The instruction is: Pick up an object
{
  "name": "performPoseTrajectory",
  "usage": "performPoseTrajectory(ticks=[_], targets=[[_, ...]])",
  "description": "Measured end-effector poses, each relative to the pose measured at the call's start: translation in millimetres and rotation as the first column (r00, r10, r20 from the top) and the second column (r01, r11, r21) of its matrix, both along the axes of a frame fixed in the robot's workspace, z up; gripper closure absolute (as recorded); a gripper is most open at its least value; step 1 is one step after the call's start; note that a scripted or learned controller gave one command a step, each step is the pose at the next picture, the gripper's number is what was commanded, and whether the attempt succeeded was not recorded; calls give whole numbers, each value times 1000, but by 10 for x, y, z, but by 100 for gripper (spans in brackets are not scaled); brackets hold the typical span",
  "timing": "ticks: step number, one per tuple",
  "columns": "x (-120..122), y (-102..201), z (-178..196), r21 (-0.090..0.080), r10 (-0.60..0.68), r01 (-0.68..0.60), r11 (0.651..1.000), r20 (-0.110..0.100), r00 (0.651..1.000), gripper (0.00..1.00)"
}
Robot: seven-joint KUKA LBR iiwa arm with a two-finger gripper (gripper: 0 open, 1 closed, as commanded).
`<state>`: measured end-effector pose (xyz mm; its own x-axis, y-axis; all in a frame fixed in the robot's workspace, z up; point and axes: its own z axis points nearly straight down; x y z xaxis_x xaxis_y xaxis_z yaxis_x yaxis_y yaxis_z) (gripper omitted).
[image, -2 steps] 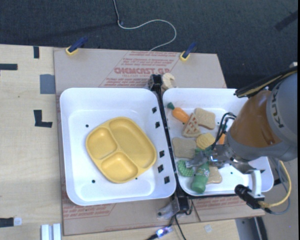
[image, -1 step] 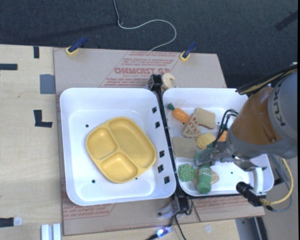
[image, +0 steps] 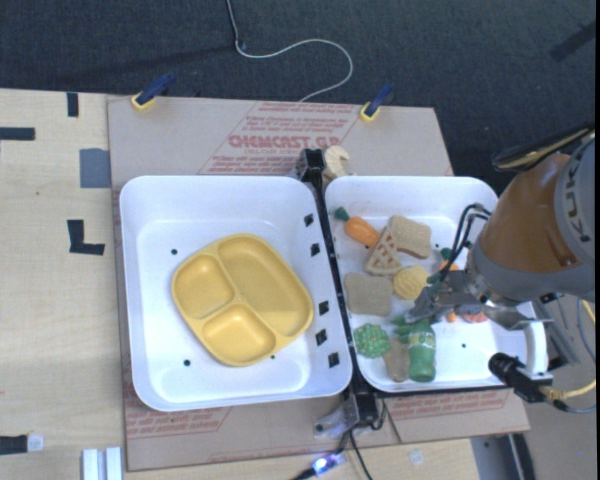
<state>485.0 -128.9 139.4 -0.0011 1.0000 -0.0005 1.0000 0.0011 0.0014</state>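
Two white bins (image: 140,268) on cardboard (image: 280,143) (dark carpet (image: 100,18) behind); the jaws' state perhaps hidden, cannot tell

arm reaches in from right (wrist bent), gripper (image: 427,306) lowered.

A yellow divided plate (image: 242,299) lies in the left white bin (image: 145,208).

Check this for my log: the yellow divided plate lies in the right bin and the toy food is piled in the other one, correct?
Not quite. The camera view shows the yellow divided plate in the left bin; the toy food is piled in the other one, the right bin.
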Motion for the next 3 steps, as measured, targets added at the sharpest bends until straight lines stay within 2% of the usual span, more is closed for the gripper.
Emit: performPoseTrajectory(ticks=[2, 3], targets=[[72, 48, 872, 0, 0, 0, 1000, 1, 1000, 100], [367, 578, 924, 2, 6, -6, 1000, -2, 1000, 100]])
